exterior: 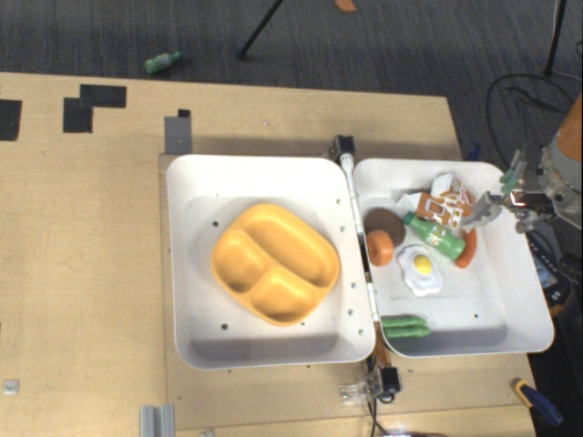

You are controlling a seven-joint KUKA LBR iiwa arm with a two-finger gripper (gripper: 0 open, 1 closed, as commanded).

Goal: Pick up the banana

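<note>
The end effector point(516, 198) hangs over the right edge of the shallow white right bin point(510, 321); whether it is spread or pressed together I cannot tell. Inside that bin, toward its middle, lie a green bottle point(435, 232), a fried egg toy point(422, 269) and a brown round piece point(384, 223). No banana can be made out there. Left of that bin, a yellow divided plastic plate point(275, 262) sits in the other white bin point(196, 244).

Grey arm point(567, 167) with orange wrist band, entering at the right edge, mid-height. Its metal two-finger claw point(499, 200) extends leftward, roughly level, with thin fingers point(485, 209) pointing left.
</note>
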